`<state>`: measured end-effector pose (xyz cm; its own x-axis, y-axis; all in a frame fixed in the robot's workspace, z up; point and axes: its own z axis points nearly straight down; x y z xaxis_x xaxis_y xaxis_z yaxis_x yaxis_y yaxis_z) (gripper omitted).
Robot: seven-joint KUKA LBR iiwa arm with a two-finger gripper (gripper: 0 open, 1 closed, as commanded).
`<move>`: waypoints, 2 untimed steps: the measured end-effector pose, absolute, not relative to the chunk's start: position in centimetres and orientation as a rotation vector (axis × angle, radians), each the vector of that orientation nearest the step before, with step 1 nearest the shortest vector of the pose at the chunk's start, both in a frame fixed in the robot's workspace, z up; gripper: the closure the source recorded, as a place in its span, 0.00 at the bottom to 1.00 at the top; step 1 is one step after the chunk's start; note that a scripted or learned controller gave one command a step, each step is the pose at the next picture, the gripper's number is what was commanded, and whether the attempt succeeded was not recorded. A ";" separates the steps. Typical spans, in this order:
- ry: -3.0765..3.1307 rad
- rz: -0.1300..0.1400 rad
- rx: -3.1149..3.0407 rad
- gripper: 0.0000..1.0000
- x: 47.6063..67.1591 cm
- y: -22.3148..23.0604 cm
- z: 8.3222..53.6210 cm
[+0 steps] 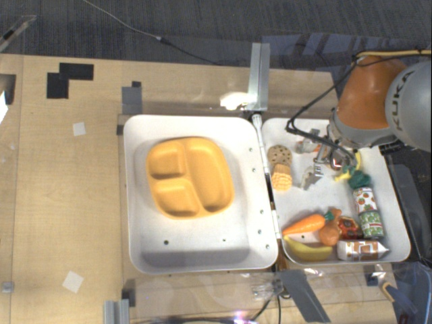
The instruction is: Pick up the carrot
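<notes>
The carrot [305,224], orange with a green top, lies near the front left of the right bin [398,248], resting against a yellow banana [309,250]. My gripper [314,171] hangs over the middle of that bin, behind the carrot and well apart from it. Its fingers [311,178] point down and left with a small gap and nothing between them.
A yellow divided plate [190,175] sits in the left bin [142,248]. The right bin also holds a cookie [279,155], a corn piece [281,177], a small round orange fruit [329,235], a strawberry carton [367,211], a white carton [361,250] and a yellow-green item [355,175].
</notes>
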<state>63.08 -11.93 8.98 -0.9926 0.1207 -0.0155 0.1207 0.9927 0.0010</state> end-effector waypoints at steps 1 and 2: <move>3.077 0.002 0.590 0.00 56.3 -11.5 11.8; 3.084 0.003 0.497 0.00 50.8 -8.2 9.0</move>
